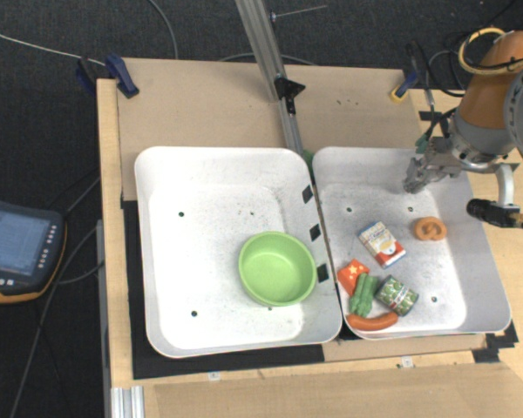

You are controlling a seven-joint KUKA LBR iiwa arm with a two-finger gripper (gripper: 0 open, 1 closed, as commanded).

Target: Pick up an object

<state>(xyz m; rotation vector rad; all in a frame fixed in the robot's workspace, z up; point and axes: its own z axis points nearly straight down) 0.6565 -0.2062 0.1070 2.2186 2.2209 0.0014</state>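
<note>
Hovering over the right bin's (471, 233) bare upper part w/ nothing between its fingers, the gripper (417, 179) (spread or pressed together: can't tell) sits near the orange ring (430, 229), prob. the easiest pick since it lies apart from the clutter.

The arm (497, 94) is cut off by the right edge.

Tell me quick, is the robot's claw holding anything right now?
Gripper: over the right bin, nothing seen in it; open or shut cannot be told.
</note>
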